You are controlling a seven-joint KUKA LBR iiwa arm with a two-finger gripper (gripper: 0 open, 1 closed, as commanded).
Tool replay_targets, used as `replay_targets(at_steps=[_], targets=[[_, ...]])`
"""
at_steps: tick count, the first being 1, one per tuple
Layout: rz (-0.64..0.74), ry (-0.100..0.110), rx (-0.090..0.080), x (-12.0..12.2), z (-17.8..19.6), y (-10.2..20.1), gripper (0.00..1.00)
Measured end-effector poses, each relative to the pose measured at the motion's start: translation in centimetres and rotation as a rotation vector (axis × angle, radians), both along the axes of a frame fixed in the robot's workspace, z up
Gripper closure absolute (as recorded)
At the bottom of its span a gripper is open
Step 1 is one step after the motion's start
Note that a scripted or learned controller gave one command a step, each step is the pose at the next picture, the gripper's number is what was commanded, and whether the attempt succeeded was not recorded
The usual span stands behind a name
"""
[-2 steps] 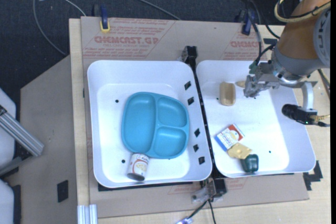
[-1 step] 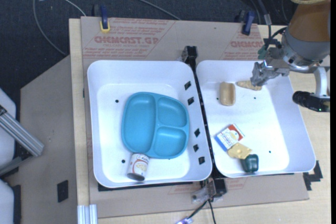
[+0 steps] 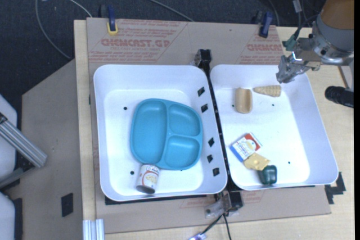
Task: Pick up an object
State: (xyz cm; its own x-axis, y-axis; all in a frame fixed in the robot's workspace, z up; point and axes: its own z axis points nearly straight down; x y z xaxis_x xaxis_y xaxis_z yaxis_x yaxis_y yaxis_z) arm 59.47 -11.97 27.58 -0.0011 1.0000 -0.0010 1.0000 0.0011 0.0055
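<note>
The tool (image 3: 286,73) hangs in the upper right of the frame, just beside the cone-shaped piece (image 3: 267,90) in the right bin (image 3: 320,137); I cannot tell its opening. Descending there, it might clip the bin's wall and miss the cone.

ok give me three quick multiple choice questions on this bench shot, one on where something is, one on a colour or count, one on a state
1. Where does the small can lie?
A. in the left bin, below the divided plate
B. in the right bin, by the cone
C. on the cardboard outside both bins

2. What colour is the divided plate?
A. red
B. blue
C. yellow

3. How does the gripper stand relative to the cone?
A. resting on the plate
B. apart from it, over the right bin's upper edge
C. down between the bins

Answers: 1 A, the can sits at the plate's lower edge; 2 B, it is plainly light blue; 3 B, a gap shows between them.
</note>
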Motion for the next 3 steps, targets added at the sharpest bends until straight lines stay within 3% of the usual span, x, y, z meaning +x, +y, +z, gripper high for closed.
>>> replay_targets(at_steps=[2, 3], targets=[[0.004, 0.008, 0.003, -2.9, -1.6, 8.8, 1.00], [0.006, 0.009, 0.004, -3.9, -2.5, 14.9, 1.00]])
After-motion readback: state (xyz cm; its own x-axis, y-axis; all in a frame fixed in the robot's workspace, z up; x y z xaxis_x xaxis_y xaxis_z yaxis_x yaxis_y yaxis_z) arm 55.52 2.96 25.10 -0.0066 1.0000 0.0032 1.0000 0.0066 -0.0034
